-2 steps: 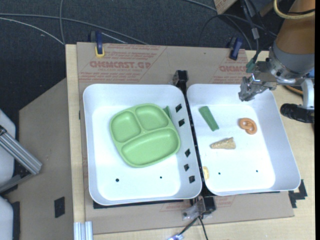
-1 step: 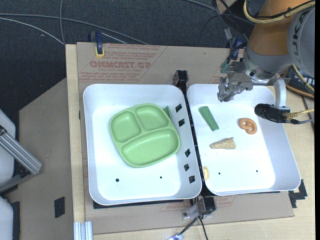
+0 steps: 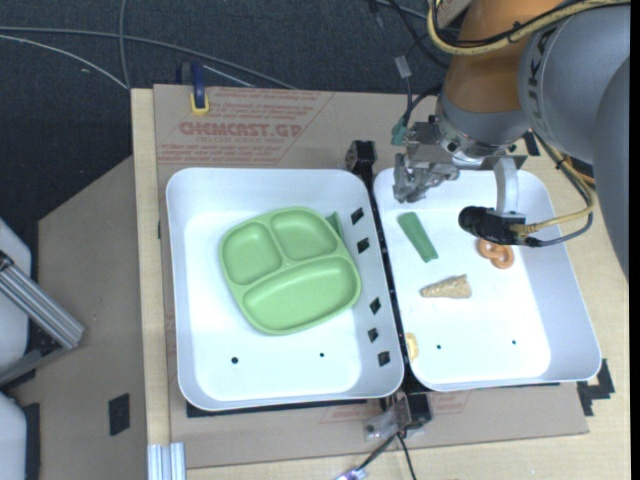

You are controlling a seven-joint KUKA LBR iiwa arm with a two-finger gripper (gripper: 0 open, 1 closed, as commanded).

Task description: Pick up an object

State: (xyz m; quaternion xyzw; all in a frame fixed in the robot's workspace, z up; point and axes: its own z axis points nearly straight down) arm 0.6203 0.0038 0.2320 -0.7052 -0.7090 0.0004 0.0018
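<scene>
A brown cardboard sheet printed with red lettering is laid under two shallow white plastic bins, and a blue and yellow clamp is fixed at its far left corner. A metal rail is seen at the left margin, on the dark floor.

The left white bin is occupied by a light green plastic plate with three compartments; the plate is laid flat near the middle of that bin and is turned at a slant to the bin walls. A row of small black clips is mounted along the divider between the two bins.

In the right white bin, a flat dark green rectangular block is placed near the far left part, lying at an angle. A tan wedge-shaped piece is placed nearer the camera, well apart from the block. A small orange ring is found to the right of both, partly covered by a black part hanging from the arm.

The two-finger gripper is positioned over the far left corner of the right bin, just beyond the green block. Nothing is seen between the fingers; it cannot be told whether they are apart or together. The grey arm with its orange band is extended in from the upper right.
</scene>
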